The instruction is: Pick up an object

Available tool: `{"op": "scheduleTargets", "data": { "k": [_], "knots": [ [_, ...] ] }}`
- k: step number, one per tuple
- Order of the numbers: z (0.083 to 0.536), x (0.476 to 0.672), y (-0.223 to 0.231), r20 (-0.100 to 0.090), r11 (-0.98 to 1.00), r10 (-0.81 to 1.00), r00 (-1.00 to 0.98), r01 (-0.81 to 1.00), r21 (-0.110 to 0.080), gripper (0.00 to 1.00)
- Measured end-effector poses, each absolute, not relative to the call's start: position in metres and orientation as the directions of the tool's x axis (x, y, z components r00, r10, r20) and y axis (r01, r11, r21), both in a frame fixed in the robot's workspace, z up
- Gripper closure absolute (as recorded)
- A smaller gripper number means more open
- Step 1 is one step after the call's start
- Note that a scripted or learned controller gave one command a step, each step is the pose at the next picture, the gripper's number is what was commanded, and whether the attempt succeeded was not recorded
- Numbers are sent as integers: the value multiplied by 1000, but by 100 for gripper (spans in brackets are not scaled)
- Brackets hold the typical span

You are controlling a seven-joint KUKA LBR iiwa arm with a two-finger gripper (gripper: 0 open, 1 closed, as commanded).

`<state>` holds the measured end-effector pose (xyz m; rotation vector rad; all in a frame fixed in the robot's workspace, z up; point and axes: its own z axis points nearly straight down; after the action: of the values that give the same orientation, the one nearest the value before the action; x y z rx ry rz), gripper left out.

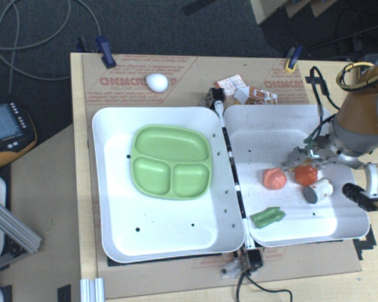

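Red ball (305,175) in right bin (264,131), pincer (300,160) directly over it; pincer state unclear.

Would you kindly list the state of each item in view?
Green three-compartment plastic tray: flat in left white bin.
Orange-pink round toy: resting in right white bin.
Red round toy: beside gripper.
Green pod-shaped toy: lying near front.
White egg-shaped ball: outside bins.
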<state>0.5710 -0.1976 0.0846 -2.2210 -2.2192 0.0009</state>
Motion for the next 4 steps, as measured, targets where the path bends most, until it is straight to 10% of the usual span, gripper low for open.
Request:
{"op": "scheduleTargets", "data": {
  "k": [1, 2, 3, 4],
  "knots": [
    [95, 572, -198, 0, -1, 1000, 1, 1000, 0, 100],
    [95, 571, -198, 1, -1, 1000, 1, 1000, 0, 0],
    [84, 548, -198, 1, -1, 1000, 1, 1000, -2, 0],
    [94, 548, -198, 0, -1, 1000, 1, 1000, 0, 100]
  ]
}}
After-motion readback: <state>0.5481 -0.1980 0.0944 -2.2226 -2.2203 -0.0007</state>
